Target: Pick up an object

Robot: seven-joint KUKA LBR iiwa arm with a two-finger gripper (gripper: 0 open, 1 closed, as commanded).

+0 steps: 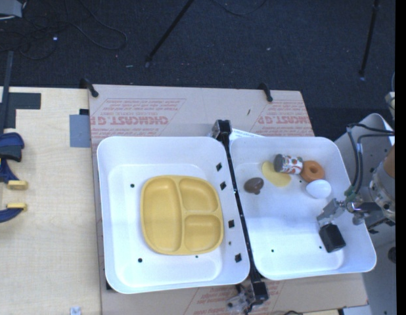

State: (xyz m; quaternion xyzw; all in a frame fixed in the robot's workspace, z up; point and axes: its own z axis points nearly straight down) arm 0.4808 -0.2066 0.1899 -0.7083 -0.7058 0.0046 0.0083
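Camera view showed the gripper low over the right bin, near its right wall, well apart from the object cluster at the bin's back. How far it was open could not be told from this angle; nothing sat visibly in its grasp.

Candidates, all in the right bin:
- white egg-like ball, closest to the gripper; looked smooth, rounded, likely slippery, so best squeezed across its middle.
- orange ring, just behind the ball, touching or nearly; probably light, and pinching one side of the rim seemed workable.
- small striped can, lying beside a flat yellow piece; the can looked stiff, grip across its body.
- brown lump, alone near the divider.

The left bin held a yellow divided tray, wide and flat, a poor pick.
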